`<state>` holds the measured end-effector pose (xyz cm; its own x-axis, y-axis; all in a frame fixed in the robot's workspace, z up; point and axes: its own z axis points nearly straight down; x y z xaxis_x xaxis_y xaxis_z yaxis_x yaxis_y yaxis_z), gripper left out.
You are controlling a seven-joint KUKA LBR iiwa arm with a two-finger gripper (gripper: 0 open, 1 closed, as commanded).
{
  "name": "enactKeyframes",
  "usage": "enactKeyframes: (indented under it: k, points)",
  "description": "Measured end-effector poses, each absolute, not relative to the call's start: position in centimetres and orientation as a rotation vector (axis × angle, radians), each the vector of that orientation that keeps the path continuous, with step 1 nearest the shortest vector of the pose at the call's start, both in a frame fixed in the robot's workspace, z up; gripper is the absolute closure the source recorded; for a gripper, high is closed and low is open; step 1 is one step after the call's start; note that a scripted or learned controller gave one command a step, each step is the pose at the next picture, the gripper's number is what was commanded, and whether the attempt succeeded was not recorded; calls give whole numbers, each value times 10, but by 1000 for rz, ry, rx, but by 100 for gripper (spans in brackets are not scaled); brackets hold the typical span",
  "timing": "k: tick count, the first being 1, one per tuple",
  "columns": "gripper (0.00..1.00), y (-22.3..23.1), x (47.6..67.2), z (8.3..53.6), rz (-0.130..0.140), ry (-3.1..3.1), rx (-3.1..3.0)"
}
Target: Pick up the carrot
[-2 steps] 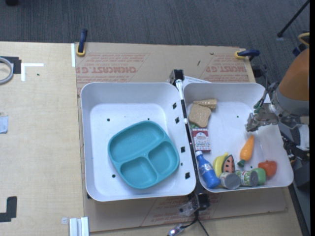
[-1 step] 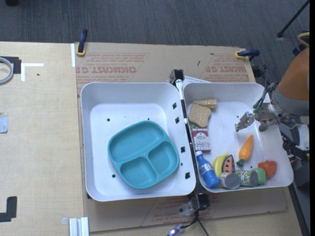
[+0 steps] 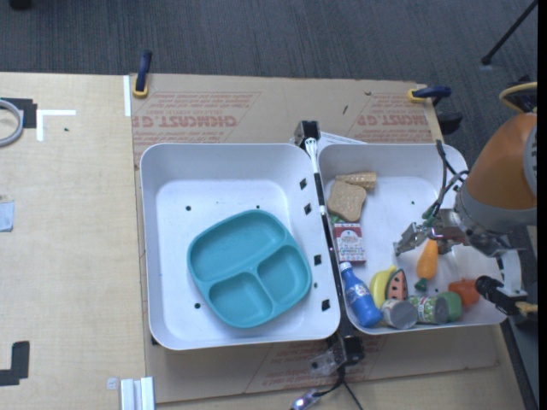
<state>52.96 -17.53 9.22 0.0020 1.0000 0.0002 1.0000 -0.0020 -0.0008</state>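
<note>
The grey arm with its orange band reaches in from the right edge, its wrist angled down and leftward, and the claw (image 3: 425, 244) hangs low with a carrot (image 3: 426, 260) between its fingers.

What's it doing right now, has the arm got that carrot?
Gripper over right bin, fingers straddling carrot. Carrot upright between them, looks gripped. Can and watermelon slice close below, not blocking.

Small orange carrot (image 3: 426, 261), stubby and tapered; nearly upright, tilted slightly, thick end low; in right bin's right half, toward near side; upper tip right at claw (image 3: 430, 239); grip itself unclear.
</note>
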Motion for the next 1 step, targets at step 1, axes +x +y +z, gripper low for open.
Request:
enactKeyframes:
  k: [1]
  points:
    - [100, -176, 530, 102, 0, -2216, -2227]
